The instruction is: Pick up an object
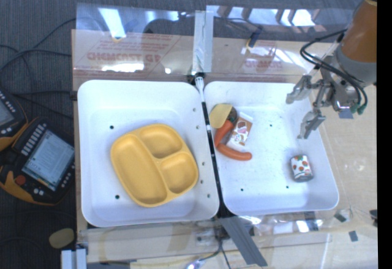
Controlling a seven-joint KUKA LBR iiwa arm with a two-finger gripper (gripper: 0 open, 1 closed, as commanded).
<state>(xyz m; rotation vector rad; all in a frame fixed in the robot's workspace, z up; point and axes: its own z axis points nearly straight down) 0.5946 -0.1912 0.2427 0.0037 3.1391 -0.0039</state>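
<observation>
Claw [305,107] of mine hangs spread, pinching nothing, over the far right part of the right shallow white bin [318,200]. Below it, well apart, lies the small white can with red spots [301,167]. Near the divider sits an orange sausage-shaped toy [234,152].

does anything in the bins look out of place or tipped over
Nothing looks damaged or spilled. The small can lies on its side in the right bin, and the toy foods are heaped against its left wall. The yellow divided plate sits askew in the left bin.
</observation>
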